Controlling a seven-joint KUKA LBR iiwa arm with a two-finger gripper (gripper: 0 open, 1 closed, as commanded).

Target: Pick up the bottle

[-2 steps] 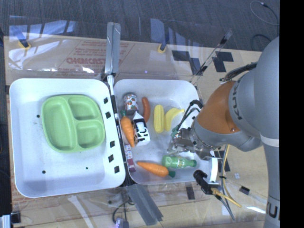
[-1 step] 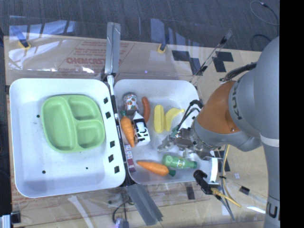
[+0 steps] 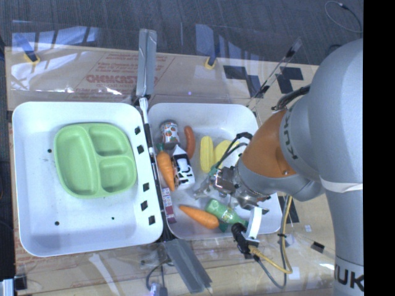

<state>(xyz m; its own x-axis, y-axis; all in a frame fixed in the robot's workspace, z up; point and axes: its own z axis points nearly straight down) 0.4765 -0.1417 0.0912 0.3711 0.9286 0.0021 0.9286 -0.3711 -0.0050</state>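
A green bottle (image 3: 223,211) lies on its side near the front edge of the right bin (image 3: 203,111). My gripper (image 3: 208,185) hangs low in that bin, just above and behind the bottle, with its metal tip pointing left. The bottle rests on the bin floor, apart from the gripper. The grey arm with its orange band (image 3: 271,153) comes in from the right and hides the bin's right side.
The right bin also holds an orange carrot (image 3: 199,216) beside the bottle, a second carrot (image 3: 165,169), a black-and-white carton (image 3: 182,167), a small can (image 3: 169,131), a red sausage (image 3: 189,140) and two yellow pieces (image 3: 207,153). The left bin (image 3: 31,184) holds a green divided plate (image 3: 95,159).
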